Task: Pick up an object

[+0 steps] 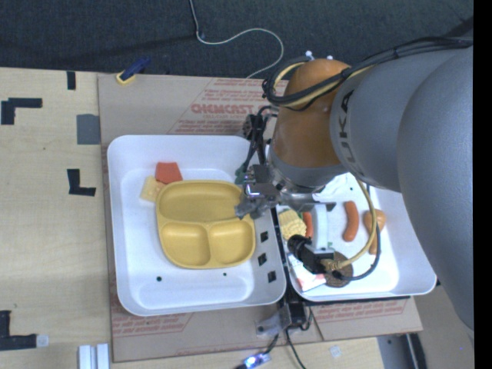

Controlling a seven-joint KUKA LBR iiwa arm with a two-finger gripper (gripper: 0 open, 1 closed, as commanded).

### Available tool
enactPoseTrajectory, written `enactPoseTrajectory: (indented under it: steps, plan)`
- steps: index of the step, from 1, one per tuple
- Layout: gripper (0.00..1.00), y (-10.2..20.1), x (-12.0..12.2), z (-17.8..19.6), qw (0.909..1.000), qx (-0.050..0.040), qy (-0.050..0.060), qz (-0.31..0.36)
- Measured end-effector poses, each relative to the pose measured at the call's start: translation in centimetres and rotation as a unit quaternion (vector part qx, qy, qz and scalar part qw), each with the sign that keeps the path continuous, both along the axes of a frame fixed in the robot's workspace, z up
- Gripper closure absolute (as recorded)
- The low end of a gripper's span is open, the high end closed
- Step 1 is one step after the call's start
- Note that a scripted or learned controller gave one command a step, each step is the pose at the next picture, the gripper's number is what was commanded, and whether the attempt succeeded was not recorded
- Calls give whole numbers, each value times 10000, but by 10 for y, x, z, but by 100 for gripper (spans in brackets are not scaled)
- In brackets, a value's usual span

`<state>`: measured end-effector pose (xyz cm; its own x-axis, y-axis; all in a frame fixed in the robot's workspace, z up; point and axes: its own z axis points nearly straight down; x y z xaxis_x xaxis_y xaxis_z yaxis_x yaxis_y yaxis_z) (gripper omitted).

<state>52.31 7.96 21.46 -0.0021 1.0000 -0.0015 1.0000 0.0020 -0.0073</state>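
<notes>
Over the divide between the two bins, the gripper [254,194] is hovering at the right edge of the yellow divided plate [204,224], which is lying in the left bin [127,206] beside an orange block [168,172]; whether it is gripping anything, I cannot tell

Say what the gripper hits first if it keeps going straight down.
Probably the yellow tray: the gripper hangs over its right rim in the left bin. Depth is unclear; it could slip just past the rim.

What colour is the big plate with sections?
Yellow. The plate shows well in the camera view, in the left bin.
</notes>
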Motion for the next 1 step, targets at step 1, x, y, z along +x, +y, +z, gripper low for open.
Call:
enactPoseTrajectory:
  steps: [1]
  plan:
    - [100, -6, 2, 19, 10000, 5, -23, -4]
